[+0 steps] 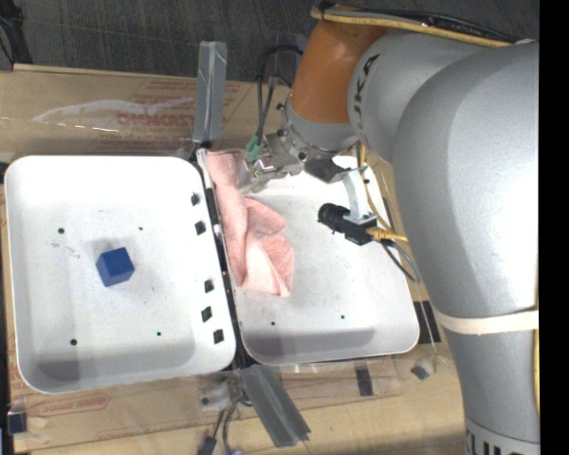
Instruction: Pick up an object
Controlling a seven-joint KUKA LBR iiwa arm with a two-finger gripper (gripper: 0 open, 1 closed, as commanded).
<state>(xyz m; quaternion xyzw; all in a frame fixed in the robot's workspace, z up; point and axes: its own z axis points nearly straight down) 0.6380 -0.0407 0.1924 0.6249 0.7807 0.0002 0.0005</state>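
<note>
A pink cloth [258, 237] lies crumpled along the left wall of the right bin [360, 301], its upper end reaching the bin's back left corner. My gripper [262, 166] is low over that upper end of the cloth, under the orange wrist band. The arm's body hides how it meets the cloth. A small blue cube [115, 265] sits alone on the floor of the left bin [38, 207], far from the gripper.
The big grey arm covers the right side of the view and the right bin's far edge. A black fitting with a yellow cable [347, 222] hangs over the right bin's middle. Grey brackets stand at the bins' shared wall, front and back.
</note>
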